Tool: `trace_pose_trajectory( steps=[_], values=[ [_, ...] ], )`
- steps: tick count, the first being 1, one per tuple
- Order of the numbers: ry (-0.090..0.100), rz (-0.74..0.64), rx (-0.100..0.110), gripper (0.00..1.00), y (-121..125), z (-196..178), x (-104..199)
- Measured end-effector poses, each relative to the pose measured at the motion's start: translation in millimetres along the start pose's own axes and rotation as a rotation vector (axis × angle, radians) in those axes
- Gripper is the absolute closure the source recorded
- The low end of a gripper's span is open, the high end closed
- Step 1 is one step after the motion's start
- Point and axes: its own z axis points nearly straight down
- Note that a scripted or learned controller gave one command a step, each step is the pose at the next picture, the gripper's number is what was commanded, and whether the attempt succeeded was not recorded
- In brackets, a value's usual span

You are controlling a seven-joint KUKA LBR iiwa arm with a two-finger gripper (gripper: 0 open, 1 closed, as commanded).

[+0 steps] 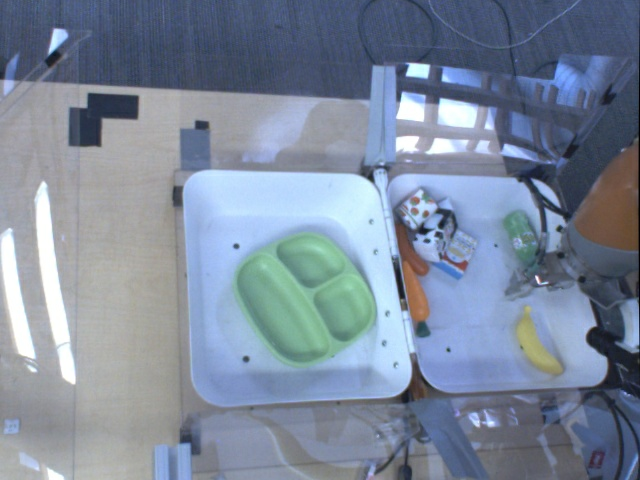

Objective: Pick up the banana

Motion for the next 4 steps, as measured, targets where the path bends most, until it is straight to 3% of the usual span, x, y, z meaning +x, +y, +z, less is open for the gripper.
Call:
trace_pose_trajectory(
  steps=[1,2,3,4],
  values=[
    [0.0,0.0,-0.001,0.0,0.5,0.0,0.2],
    [0.001,0.025,-0.001,0.0,-47.6,-0.6,7.6],
    [0.0,0.021,-0.008,1.0,-44.3,-12.1,8.3],
    [0.0,0.235,0.004,1.0,-43.3,-108.9,42.7]
  ],
)
